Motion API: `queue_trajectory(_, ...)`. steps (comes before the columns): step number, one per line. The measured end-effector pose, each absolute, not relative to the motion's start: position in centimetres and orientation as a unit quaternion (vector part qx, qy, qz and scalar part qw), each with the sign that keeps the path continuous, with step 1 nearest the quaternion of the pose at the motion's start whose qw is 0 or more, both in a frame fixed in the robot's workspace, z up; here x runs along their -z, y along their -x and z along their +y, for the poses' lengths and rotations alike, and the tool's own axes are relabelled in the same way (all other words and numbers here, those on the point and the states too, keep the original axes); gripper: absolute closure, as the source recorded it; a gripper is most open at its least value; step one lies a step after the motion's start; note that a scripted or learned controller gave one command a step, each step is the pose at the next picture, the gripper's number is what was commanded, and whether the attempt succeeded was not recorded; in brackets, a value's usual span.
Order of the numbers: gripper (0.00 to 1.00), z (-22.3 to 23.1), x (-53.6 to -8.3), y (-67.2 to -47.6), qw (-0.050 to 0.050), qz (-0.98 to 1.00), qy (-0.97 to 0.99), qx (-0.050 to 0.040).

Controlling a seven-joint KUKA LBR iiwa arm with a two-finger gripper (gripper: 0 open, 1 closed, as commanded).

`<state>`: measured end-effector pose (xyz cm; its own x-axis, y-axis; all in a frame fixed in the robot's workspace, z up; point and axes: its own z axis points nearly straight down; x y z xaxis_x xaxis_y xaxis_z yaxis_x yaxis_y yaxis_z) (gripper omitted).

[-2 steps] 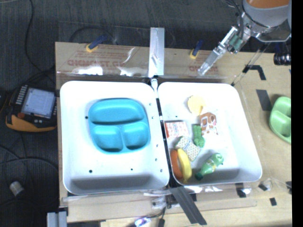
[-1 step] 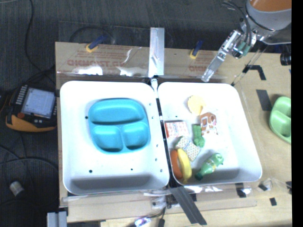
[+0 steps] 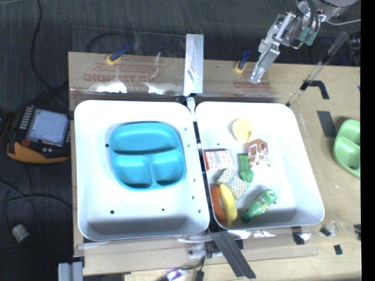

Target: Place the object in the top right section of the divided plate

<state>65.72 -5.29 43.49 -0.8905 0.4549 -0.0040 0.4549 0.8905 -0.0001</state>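
Note:
A blue divided plate (image 3: 146, 154) lies in the left white bin (image 3: 94, 215); it has one long section on its far side and two smaller ones on its near side, all bare. The right white bin (image 3: 304, 174) holds several small items: a yellow round piece (image 3: 241, 129), a red and white carton (image 3: 258, 151), a red packet (image 3: 217, 158), a green piece (image 3: 245, 170), a checkered packet (image 3: 235, 184), a banana (image 3: 228, 204) and a green bottle (image 3: 259, 205). My gripper (image 3: 259, 72) hangs high beyond the right bin's far edge, over the bench, with nothing seen in it.
A clear plastic sheet and yellow-blue clamps (image 3: 119, 54) line the bench's far edge. A green object (image 3: 350, 145) sits on the bench right of the bins. A handheld device (image 3: 42, 130) lies on the floor at the left. A metal divider (image 3: 194, 69) stands between the bins.

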Motion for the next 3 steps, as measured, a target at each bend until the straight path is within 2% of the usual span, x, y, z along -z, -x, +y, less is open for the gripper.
queue_trajectory(3, 0.0, -3.1, -43.5, -66.4, 0.002, 0.998, -0.064, 0.0014)
